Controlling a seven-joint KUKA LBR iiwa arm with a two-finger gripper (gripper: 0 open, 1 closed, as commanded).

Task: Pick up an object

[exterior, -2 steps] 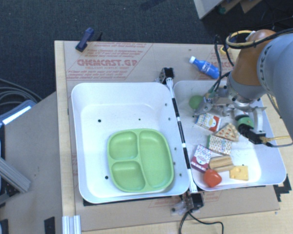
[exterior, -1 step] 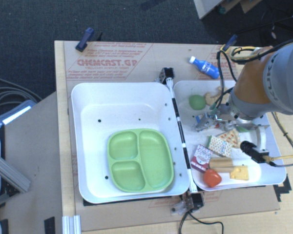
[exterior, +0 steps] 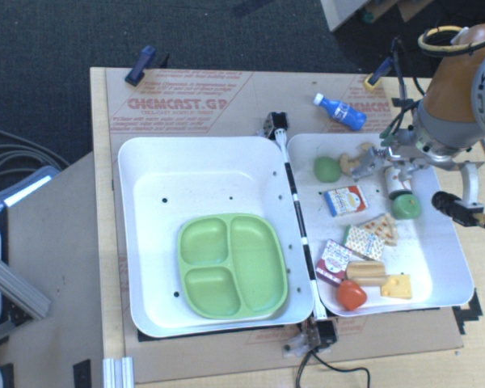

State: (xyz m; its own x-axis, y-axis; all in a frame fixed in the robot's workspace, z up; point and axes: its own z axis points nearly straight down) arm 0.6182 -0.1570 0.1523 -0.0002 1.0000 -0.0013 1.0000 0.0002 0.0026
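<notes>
Hovering jaws (exterior: 398, 186) beside green ball (exterior: 406, 207)

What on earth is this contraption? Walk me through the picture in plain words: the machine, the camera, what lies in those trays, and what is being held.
The picture comes from one camera fixed above a bench, looking down at a slant. The machine is a robot arm, grey with an orange band, reaching in from the right. At its end is a two-finger gripper, hanging over the right bin; I cannot tell from here whether it holds anything.

Two shallow white bins sit side by side. The left bin holds a green divided plate. The right bin holds toy food: a green ball, a small carton, a green round item near the gripper, a waffle-like piece, a red tomato and a yellow cheese wedge. A blue bottle lies on the bench behind the bins.
</notes>
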